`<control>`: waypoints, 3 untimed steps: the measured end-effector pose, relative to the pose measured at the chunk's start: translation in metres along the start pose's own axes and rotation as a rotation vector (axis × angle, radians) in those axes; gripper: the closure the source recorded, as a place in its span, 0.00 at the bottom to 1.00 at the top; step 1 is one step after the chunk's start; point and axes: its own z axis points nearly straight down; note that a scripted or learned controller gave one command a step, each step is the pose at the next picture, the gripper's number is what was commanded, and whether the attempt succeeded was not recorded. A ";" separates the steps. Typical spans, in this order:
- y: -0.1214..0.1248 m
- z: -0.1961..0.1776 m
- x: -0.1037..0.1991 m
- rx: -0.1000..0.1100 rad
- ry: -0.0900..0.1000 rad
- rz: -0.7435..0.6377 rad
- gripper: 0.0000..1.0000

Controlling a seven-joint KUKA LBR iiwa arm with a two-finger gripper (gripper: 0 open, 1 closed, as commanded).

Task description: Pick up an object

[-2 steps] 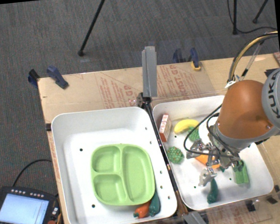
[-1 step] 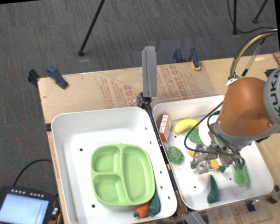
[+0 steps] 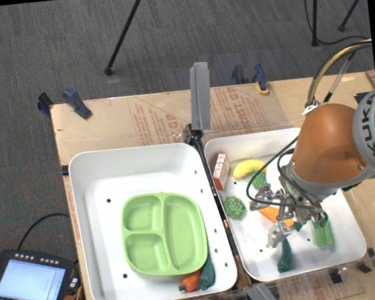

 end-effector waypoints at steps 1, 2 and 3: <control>0.000 0.021 0.005 0.002 0.001 0.130 0.00; 0.002 0.021 0.018 0.002 0.001 0.157 0.00; 0.004 0.012 0.017 0.001 0.001 0.151 1.00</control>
